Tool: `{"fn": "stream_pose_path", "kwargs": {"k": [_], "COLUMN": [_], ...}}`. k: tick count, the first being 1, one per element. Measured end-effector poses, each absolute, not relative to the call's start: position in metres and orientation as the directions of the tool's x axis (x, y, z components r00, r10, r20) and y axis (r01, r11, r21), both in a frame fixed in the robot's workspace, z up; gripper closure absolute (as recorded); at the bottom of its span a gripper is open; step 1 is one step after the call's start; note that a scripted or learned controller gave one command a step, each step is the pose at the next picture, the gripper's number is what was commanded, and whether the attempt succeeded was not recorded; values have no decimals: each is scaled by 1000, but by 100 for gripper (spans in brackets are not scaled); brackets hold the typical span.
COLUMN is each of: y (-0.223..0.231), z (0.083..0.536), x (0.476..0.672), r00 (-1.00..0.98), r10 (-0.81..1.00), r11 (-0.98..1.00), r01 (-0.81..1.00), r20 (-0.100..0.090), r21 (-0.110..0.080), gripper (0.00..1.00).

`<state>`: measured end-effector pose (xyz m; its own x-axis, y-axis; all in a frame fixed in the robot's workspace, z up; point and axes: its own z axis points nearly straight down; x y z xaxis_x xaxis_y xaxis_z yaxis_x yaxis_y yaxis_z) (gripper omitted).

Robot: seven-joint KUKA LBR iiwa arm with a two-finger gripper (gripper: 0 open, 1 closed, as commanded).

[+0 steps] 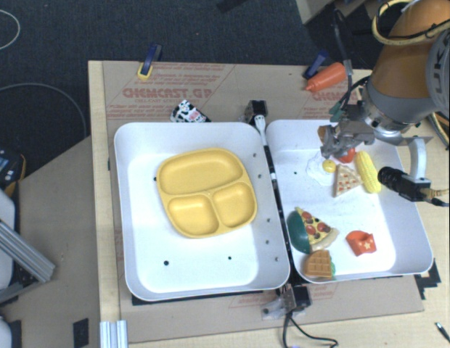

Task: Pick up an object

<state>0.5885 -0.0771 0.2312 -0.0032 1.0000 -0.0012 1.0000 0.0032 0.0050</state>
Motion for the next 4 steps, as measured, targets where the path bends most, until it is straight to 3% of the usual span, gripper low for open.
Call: {"fn": "stream_pose_path", "kwargs": {"k": [1, 2, 4], "y": [-67, -78, -69], "z": [230, 216, 234], "x": [610, 601, 595], "r00": [-2, 1, 1], "r10": [1000, 1000, 1000], "r11": [2, -1, -1], "r01": [1000, 1000, 1000], "r20": [-1, 0, -1], "r21": [4, -4, 2], "gripper": [100, 100, 100]}}
